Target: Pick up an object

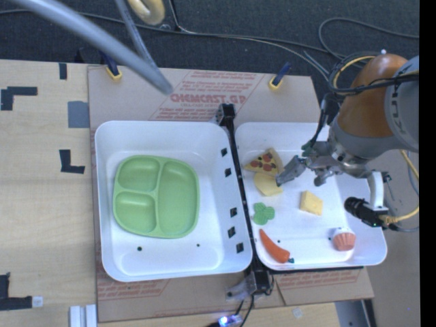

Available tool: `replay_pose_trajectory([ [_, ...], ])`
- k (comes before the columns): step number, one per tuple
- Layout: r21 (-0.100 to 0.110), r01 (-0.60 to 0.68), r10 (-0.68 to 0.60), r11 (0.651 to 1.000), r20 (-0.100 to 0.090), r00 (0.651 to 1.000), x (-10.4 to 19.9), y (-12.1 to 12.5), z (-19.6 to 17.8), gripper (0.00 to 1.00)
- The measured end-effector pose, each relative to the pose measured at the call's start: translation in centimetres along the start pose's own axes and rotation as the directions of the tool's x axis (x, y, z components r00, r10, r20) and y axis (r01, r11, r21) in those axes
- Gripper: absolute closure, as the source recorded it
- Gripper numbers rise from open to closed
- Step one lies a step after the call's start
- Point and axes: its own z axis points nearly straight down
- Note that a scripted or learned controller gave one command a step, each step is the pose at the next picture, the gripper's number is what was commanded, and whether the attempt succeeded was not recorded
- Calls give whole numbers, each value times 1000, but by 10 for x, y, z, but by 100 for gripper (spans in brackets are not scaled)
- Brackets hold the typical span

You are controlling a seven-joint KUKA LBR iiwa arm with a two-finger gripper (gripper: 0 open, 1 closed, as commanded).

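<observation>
Gripper (300, 172) sits over right bin (361, 254), fingers spread open w/ nothing between them. One dark finger (289, 172) points left-down, tip right beside pizza slice (266, 164), poss. touching its right edge; can't tell for sure. Cheese wedge (311, 202) lies just below gripper, apart from it. Broccoli (263, 214), carrot (274, 246) nearer front; cupcake (343, 240) at front right. Green divided plate (156, 196) in left bin (116, 264).
</observation>
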Motion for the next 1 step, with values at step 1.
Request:
replay_pose_trajectory([
  [1,-13,3,-3,1000,2,1000,0,3,-7,0],
])
